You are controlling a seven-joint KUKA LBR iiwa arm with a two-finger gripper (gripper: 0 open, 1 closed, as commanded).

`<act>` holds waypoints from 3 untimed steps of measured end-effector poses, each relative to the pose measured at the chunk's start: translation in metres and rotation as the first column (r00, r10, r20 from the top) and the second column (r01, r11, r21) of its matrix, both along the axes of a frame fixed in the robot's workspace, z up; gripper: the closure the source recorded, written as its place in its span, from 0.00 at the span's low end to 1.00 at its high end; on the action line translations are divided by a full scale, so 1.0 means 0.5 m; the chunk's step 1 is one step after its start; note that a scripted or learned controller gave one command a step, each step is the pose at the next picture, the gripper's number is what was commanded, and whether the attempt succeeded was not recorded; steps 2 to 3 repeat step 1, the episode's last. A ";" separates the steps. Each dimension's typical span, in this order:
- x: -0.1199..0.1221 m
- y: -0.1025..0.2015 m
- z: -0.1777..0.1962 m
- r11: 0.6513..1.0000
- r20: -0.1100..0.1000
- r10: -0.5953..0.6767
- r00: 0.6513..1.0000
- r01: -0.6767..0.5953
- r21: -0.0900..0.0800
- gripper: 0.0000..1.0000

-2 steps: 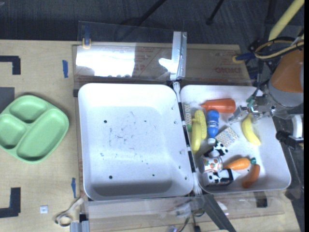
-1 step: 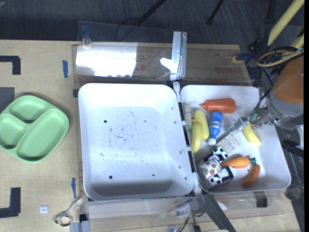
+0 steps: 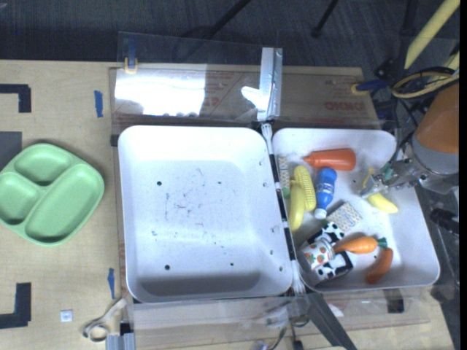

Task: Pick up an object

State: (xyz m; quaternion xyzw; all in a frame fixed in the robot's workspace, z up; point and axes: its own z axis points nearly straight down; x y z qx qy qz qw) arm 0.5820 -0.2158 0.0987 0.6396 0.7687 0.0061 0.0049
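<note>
**Op:** Bins sit side by side on the bench (image 3: 66, 93). Left bin (image 3: 139, 148) carries no objects that I can see; every candidate lies in the right bin (image 3: 430, 265). I read that as the program's sorting layout, one bin to draw from, the other to receive.

**Obs:** Where's the arm?

**Op:** Coming in from the right edge, orange band up top, gripper (image 3: 381, 179) low over the right bin's far-right side. State of the fingers: I cannot tell from this slant whether they are spread or pressed together, and I see nothing between them.

**Obs:** What's nearest it?

**Op:** Small yellow piece (image 3: 384, 203), just beside the tool tip, possibly touching; too small to say. My guess is that's the target, since the tool sits right over it.

**Obs:** And the rest?

**Op:** Orange carrot-like toy (image 3: 332, 158) toward the back wall, blue bottle (image 3: 325, 188) beside a yellow corn cob (image 3: 303, 184), a banana (image 3: 296, 208) along the divider. Toward the front, a black-and-white cow figure (image 3: 330, 252), a second carrot (image 3: 357, 245), a reddish sausage shape (image 3: 379, 265). They're heaped loosely, some touching.

**Obs:** Risk?

**Op:** Yellow piece lies near the bin's side wall, so I judge a finger could foul the wall. Green divided plate (image 3: 49, 193) sits well apart, left of both bins.
</note>
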 end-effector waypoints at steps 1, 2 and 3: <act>0.049 0.017 0.168 0.988 -0.012 -0.156 0.988 0.156 -0.004 1.00; 0.049 0.017 0.168 0.988 -0.012 -0.156 0.988 0.156 -0.004 1.00; 0.049 0.017 0.168 0.988 -0.012 -0.156 0.988 0.156 -0.004 1.00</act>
